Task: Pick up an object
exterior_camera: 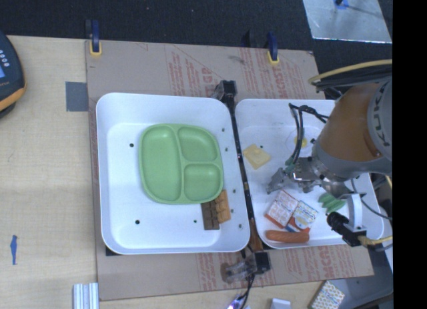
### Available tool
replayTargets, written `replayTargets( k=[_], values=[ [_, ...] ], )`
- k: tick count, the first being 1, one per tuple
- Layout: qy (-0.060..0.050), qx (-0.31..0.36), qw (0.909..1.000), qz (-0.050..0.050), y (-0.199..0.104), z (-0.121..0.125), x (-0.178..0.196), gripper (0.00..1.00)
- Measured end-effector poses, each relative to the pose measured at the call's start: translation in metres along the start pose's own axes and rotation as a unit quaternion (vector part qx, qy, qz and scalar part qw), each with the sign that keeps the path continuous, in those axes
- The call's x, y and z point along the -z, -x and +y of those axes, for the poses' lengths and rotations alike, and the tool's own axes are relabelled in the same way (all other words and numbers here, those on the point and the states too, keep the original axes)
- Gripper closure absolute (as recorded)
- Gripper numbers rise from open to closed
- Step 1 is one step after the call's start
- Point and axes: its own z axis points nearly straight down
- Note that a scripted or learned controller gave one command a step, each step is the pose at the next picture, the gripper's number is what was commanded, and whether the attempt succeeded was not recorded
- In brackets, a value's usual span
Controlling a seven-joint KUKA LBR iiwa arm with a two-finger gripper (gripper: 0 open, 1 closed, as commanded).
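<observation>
camera view: claw (277, 182) low in right bin (267, 111), grip state unclear.

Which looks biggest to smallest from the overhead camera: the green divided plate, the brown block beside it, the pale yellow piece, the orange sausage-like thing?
1. green divided plate
2. brown block
3. orange sausage-like thing and pale yellow piece: too alike to rank.

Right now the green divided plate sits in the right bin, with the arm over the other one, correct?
Not quite. The camera view shows the green plate in the left bin, not the right. The arm is over the other one, the right bin, as you said.
</observation>
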Motion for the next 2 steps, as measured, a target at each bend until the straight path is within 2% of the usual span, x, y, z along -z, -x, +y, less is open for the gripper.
replayTargets(
  k=[1,2],
  values=[
    [0.003,0.0,1.0,-0.002,-0.008,-0.04,-0.011,0.0],
    [0.006,-0.002,1.0,-0.003,0.041,-0.023,-0.01,0.0]
  ],
)
